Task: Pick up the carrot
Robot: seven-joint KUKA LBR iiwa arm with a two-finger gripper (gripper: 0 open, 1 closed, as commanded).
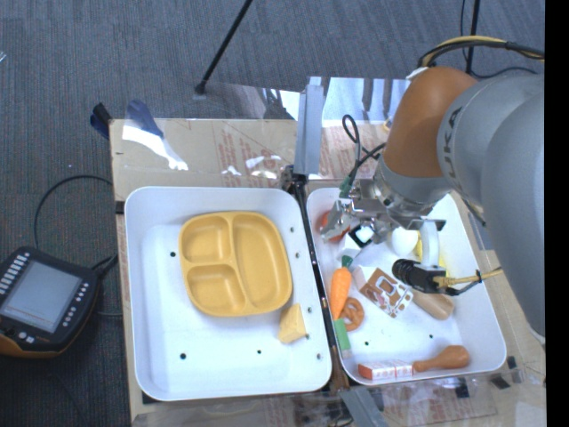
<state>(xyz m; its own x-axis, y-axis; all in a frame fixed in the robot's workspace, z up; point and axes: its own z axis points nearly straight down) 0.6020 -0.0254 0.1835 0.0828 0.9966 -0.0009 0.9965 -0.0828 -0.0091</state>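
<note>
Well, carrot [340, 293] loose in the right bin [484, 327], fingers [336, 225] above it, spread impossible to tell.

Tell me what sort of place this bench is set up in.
Most likely a robotics lab pick-and-place station: a grey arm with an orange band reaches over two white bins of toy food, including a carrot, and a teach pendant lies on the carpet.

Prob. robotics lab; teach pendant [40, 299] on carpet, tripod leg [229, 36].
</note>
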